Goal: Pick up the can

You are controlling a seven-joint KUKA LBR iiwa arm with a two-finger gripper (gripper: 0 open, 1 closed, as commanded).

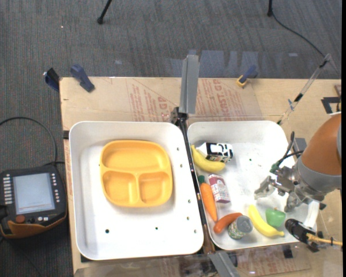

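Camera view: the arm (323, 154) reaches in from the right, low over the right bin (259, 133). Its gripper (275, 184) hangs with fingers spread, holding nothing. The can (240, 227) lies near the bin's near edge, between a carrot (226, 222) and a banana (262, 221).

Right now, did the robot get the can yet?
Not yet. The can lies in the right bin, next to a carrot and a banana. The gripper hovers above the bin, up and to the right of the can, with nothing between its fingers. Reaching, grabbing and lifting are left.
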